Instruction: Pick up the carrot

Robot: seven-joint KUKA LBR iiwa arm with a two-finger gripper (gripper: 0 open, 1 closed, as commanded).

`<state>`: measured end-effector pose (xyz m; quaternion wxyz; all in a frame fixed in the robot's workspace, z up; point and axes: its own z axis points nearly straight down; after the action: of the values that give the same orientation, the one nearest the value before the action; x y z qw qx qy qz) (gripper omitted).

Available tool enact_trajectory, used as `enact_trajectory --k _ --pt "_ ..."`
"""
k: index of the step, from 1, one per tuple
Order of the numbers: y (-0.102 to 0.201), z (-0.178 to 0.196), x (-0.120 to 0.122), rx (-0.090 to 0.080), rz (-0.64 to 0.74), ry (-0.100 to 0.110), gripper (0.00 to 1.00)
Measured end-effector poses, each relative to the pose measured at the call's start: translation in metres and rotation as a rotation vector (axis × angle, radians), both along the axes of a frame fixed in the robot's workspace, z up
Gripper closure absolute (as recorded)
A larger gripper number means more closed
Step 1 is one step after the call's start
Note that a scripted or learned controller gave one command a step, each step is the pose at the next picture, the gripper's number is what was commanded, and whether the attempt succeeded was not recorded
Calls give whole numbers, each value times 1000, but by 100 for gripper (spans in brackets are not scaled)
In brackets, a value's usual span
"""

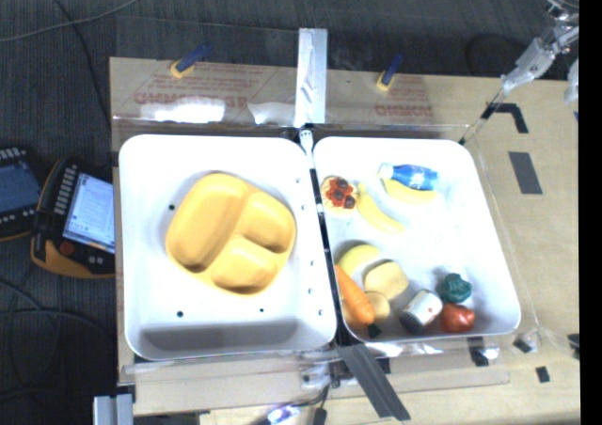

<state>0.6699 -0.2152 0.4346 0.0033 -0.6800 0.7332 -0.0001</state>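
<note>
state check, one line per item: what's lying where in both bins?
carrot: lying flat, right bin's near-left corner, against the divider
banana: lying flat, right bin
blue bottle: on its side, far end
yellow bread: resting mid left bin
tomato: near-right corner

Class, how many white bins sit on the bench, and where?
2: the left bin holds a yellow bread-like item; the right bin holds the carrot and other toy foods.
</note>
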Motion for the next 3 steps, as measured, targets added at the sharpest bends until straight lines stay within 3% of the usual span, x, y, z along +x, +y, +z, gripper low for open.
enact_trajectory --k 1,2,3 --pt "-6 -47 -4 -1 302 3 0" --pt "14 -80 0 -1 647 2 0" --pt "23 -71 0 -4 970 2 0"
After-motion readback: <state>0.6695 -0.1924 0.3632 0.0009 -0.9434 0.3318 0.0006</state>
